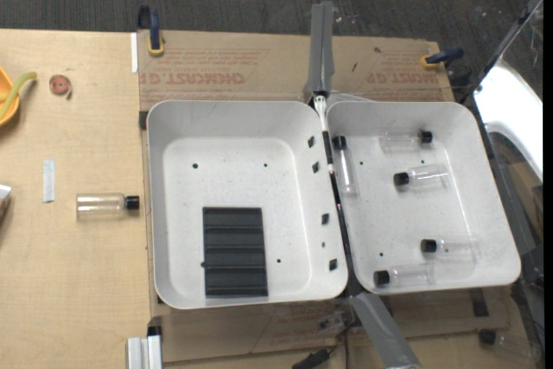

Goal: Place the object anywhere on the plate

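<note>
**Pick not yet begun: vials waiting in the right bin, plate lying bare**

The task is sitting at its first step. The black ridged plate (233, 252) is lying in the left bin (173, 127), toward 6 o'clock of its floor, and nothing is resting on it. The objects to be moved are, by my judgement, the clear vials with black caps, and these are lying in the right bin (497, 212): one vial (406, 138) at about 12 o'clock, a second vial (421, 178) near the middle, a third vial (449, 248) toward 5 o'clock, a fourth vial (402, 276) at 6 o'clock close to the near wall, and a fifth vial (343, 167) lying along the wall at 9 o'clock. All are lying on their sides and apart from one another.

Whether the tool is spread or pressed together I cannot tell, and nothing is showing it holding or touching any vial.

The next move is calling for a descent over one vial, probably the middle one, which is lying clear of the walls, then a carry toward 9 o'clock across the divide. A loose vial (106, 203) is lying on the table (78, 289) outside the bins
</note>
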Tool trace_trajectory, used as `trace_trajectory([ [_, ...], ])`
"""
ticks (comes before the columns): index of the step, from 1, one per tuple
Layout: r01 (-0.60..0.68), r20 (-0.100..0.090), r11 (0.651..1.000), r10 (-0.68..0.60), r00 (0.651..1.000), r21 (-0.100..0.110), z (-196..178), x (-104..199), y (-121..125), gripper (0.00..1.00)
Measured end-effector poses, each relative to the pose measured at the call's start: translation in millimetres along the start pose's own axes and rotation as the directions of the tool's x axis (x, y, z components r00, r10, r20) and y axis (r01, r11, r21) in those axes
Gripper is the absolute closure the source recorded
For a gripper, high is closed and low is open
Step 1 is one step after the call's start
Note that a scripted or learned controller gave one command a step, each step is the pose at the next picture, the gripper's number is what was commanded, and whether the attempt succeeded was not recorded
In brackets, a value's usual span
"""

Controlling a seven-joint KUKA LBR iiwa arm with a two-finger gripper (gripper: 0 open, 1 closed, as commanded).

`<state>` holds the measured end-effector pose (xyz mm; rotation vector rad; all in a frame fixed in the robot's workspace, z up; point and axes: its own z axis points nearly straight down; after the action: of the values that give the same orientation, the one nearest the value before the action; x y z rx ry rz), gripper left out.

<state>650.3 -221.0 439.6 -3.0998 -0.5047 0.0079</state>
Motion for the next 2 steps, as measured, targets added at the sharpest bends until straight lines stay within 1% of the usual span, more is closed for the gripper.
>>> trace_trajectory([
  [2, -0.111, -0.003, 0.994, 0.111, 0.994, 0.0, -0.9, 2.0, 1.8, 0.0],
])
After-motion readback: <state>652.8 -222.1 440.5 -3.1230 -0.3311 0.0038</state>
